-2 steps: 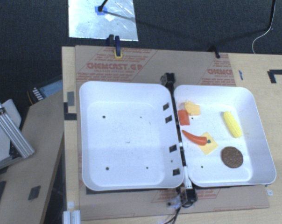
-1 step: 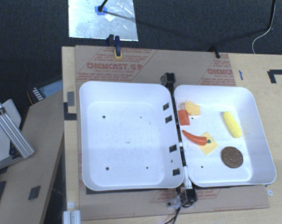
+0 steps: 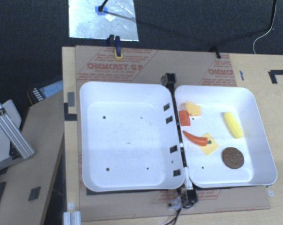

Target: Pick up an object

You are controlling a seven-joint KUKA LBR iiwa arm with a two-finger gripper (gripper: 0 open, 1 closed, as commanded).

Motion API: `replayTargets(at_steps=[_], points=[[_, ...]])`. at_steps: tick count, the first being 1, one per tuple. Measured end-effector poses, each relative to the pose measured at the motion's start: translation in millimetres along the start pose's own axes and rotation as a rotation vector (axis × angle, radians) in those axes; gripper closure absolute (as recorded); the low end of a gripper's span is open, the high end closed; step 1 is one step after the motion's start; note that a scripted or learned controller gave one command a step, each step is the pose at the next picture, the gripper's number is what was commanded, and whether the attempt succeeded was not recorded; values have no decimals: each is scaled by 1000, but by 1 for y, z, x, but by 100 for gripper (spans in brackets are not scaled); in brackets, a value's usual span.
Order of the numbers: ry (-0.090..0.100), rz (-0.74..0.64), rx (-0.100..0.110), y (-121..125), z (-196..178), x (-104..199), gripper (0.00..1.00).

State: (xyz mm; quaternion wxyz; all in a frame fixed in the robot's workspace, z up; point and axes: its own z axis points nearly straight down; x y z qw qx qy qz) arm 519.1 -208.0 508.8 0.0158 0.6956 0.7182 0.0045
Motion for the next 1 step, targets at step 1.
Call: replayTargets(at_steps=[1], points=[[0,0,1,0,0,0,0]])
